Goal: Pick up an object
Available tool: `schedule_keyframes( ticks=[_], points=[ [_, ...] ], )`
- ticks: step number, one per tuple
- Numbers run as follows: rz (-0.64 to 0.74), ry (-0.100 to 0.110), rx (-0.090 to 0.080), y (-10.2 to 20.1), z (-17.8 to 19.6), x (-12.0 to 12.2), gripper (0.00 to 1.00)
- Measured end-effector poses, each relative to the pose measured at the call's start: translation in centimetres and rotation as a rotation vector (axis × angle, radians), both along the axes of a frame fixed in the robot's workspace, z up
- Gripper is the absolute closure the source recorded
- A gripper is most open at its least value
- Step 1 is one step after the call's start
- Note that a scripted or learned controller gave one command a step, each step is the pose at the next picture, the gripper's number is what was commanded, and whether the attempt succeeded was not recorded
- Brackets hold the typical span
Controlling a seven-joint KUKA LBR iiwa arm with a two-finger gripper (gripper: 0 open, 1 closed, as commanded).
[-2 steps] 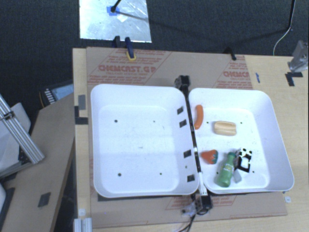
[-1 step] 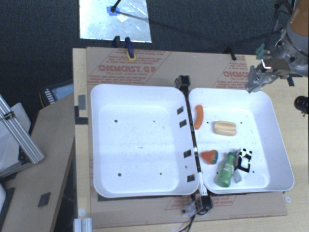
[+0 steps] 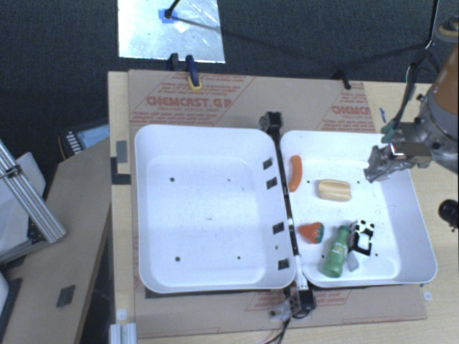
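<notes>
Bench with two white bins [image 3: 204, 138]; right bin [image 3: 412, 213] holds five objects.

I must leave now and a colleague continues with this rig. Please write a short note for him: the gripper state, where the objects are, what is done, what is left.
Gripper: above the right bin's upper right part, holding nothing; open or shut cannot be told.
Objects, all in the right bin: orange sausage-shaped piece by the divider, tan bread roll at centre, red piece lower left, green bottle beside a black-and-white toy.
Done: nothing picked yet.
Left: descend on one object, perhaps the bread roll, grasp and lift it.
</notes>
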State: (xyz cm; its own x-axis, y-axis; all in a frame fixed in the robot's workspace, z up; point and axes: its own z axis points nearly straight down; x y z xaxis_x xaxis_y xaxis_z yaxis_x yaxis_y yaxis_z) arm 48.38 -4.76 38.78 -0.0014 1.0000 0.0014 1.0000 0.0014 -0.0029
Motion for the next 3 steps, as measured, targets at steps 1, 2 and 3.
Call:
schedule_keyframes(
  ticks=[1, 2, 3],
  points=[
    [0.006, -0.021, -0.001, 1.9, 12.4, 0.3, 1.0],
    [0.006, 0.007, -0.001, 4.6, -0.8, 3.1, 1.0],
    [0.009, -0.012, 0.002, 10.6, 6.4, 0.8, 1.0]
  ],
)
